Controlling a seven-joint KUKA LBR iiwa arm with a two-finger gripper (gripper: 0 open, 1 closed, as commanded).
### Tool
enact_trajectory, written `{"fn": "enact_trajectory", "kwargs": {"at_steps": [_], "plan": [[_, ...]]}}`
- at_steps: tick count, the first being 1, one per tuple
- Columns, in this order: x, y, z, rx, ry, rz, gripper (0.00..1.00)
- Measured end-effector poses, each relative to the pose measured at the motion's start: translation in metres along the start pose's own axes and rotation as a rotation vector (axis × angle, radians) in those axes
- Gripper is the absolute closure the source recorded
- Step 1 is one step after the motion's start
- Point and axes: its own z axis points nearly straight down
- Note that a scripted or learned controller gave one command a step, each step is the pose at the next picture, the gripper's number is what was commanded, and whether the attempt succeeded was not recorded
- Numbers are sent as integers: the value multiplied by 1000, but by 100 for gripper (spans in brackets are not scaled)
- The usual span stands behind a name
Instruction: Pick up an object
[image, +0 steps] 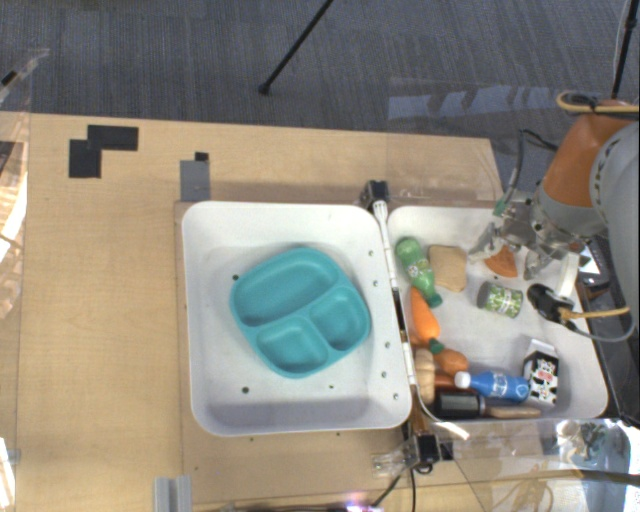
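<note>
Fingers spread wide, that's how the gripper hangs at the far right of the right bin, with an orange wedge-shaped piece sitting between the prongs; whether they actually touch it I can't tell from where I stand, and nothing looks clamped.

Going by size: the left bin carries a teal divided plate. The right bin is crowded, with a green bottle, a tan slice of bread, a carrot, a blue bottle, a small green can and a black-and-white carton.

My worry is that the orange piece lies low and slanted, so closing fingers could ride over it or squirt it sideways. The green can and the bread sit just beside it, so a prong might also catch one of those instead
</note>
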Motion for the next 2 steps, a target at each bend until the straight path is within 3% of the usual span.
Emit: {"fn": "enact_trajectory", "kwargs": {"at_steps": [1, 2], "plan": [[2, 2, -13, -6, 0, -7, 100], [32, -41, -90, 4, 1, 504, 100]]}}
